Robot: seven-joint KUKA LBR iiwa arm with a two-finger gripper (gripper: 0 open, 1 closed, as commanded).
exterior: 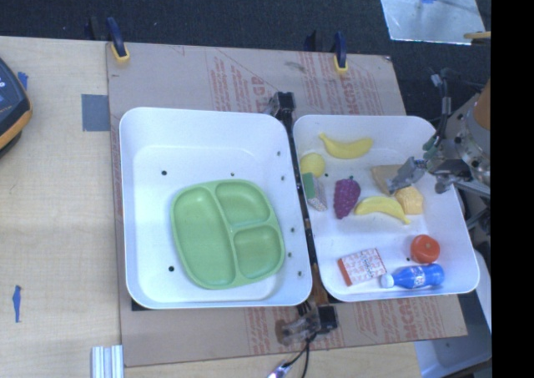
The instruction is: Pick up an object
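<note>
Bench: two white bins (pixel 133 201); green tray (pixel 227 234) left; fruit, bottle (pixel 415 277) right; gripper (pixel 410 173) above bread (pixel 385 178), jaw state indiscernible.

The arm (pixel 477 122) shows an orange-brown patch on its rounded body, close to the picture's right side. Below that the wrist is a cluster of grey and silver metal parts with dark gaps between them (too blurred to pick out screws or markings). A thin dark rod (pixel 442 97) stands up from the top of this cluster. The gripper (pixel 410 174) is a dull grey, ending in a narrow, angular metal tip.
</note>
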